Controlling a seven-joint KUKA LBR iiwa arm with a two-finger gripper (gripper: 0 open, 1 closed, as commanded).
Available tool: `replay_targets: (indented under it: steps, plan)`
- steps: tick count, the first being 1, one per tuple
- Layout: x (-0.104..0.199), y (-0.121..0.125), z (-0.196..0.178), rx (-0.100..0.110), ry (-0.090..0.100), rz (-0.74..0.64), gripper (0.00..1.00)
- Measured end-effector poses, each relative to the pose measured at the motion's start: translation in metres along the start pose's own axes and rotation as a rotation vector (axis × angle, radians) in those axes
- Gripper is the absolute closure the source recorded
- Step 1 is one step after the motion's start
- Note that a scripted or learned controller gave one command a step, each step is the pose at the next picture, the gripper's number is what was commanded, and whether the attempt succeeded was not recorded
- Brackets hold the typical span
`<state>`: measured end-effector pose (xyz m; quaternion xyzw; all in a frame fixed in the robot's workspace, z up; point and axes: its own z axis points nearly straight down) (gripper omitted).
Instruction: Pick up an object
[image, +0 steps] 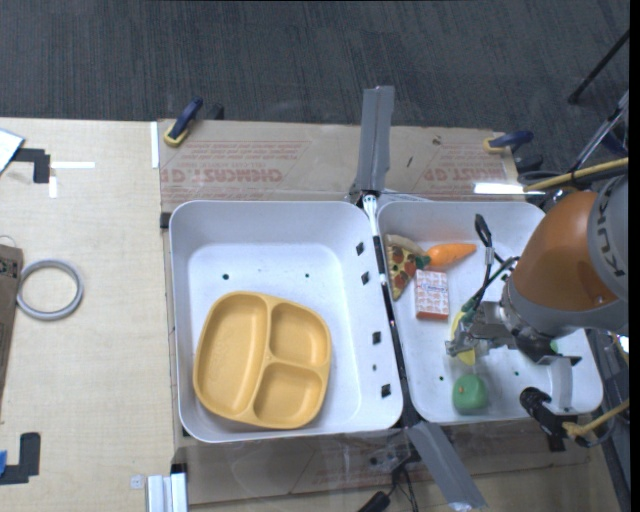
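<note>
One green round object (470, 392) in right bin (430, 400), just below claw (463, 343); claw opening unclear.

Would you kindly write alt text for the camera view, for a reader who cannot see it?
A grey arm's gripper hangs low in the right white bin, above a green round fruit, near a red-and-white carton, pizza slice and orange carrot. The left white bin holds a yellow divided plate.
</note>
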<state>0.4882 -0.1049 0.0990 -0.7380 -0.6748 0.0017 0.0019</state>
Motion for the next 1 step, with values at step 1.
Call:
replay_targets:
  steps: [1]
  plan:
    - [0.028,0.0659,-0.0924,-0.003,-0.002,0.21,1.0]
